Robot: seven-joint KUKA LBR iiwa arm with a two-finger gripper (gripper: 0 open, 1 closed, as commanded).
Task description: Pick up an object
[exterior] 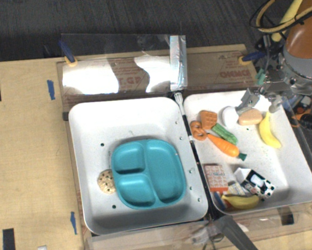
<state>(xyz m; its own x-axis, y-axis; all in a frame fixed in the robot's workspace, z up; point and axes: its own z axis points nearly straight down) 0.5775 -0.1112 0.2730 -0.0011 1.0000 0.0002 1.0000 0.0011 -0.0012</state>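
Observation:
My gripper (260,102) hangs over the far right part of the right bin (306,173), its two grey fingers spread apart and open with nothing between them. Just below it lies a beige oval piece (250,118), with a white round item (229,114) to its left and a yellow banana (268,131) to its right. Further left are a carrot (227,144) with a green top, an orange chunk (208,116) and an orange pretzel shape (197,130).
Near the right bin's front lie a red-and-white packet (216,177), a black-and-white toy (256,182) and a second banana (241,200). The left bin (84,123) holds a teal divided plate (148,172) and a cookie (106,181). Cables and the arm crowd the right edge.

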